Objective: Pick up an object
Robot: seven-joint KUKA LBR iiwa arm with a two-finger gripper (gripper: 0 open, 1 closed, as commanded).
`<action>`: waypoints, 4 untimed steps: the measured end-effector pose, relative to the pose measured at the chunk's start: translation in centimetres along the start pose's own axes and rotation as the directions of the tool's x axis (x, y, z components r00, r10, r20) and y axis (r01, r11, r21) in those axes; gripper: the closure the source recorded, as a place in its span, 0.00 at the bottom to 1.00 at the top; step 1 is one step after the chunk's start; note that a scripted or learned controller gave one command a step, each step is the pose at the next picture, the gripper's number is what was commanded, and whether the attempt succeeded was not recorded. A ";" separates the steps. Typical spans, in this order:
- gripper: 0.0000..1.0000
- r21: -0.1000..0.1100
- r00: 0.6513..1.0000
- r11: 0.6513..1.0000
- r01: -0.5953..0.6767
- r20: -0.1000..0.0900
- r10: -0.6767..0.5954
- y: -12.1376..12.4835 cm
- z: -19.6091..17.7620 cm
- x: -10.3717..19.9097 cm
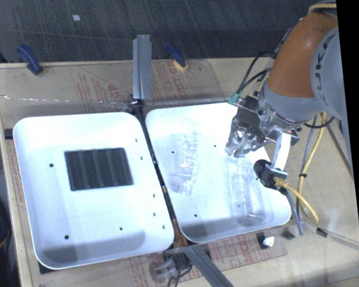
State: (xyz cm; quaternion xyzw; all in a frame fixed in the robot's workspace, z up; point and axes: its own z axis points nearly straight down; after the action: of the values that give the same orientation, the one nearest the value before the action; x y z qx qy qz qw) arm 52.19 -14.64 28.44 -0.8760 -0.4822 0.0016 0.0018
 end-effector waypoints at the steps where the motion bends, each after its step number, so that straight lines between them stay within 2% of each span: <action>1: 1.00 0.003 1.000 1.000 0.008 0.001 -0.008 0.0 -0.9 0.1; 2: 1.00 0.005 1.000 1.000 0.017 0.002 -0.017 0.0 -1.9 0.1; 3: 0.00 0.005 1.000 1.000 0.017 0.002 -0.017 0.0 -1.9 0.1; 4: 0.00 0.000 0.999 0.999 0.042 0.001 -0.042 -3.7 -1.1 3.7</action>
State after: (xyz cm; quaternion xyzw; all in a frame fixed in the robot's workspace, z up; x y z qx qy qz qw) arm 51.09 -9.53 29.60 -0.8656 -0.5007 0.0019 0.0016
